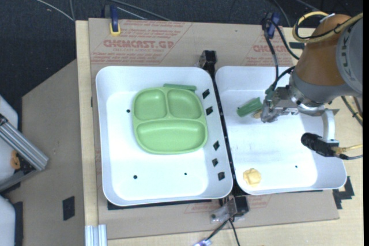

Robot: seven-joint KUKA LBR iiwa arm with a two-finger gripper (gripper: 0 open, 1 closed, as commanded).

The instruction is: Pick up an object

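Yellow lump point(251, 176), near right bin point(288, 181): untouched. Gripper point(268, 112) beside green block point(249, 106); grip state indiscernible. Centre over block before lifting.

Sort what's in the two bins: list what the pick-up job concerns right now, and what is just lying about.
In play:
- gripper, low in the right bin
- small green piece, right beside the gripper

Lying about:
- green divided plate in the left bin
- flat green piece at the plate's far edge
- small yellow object near the right bin's front wall
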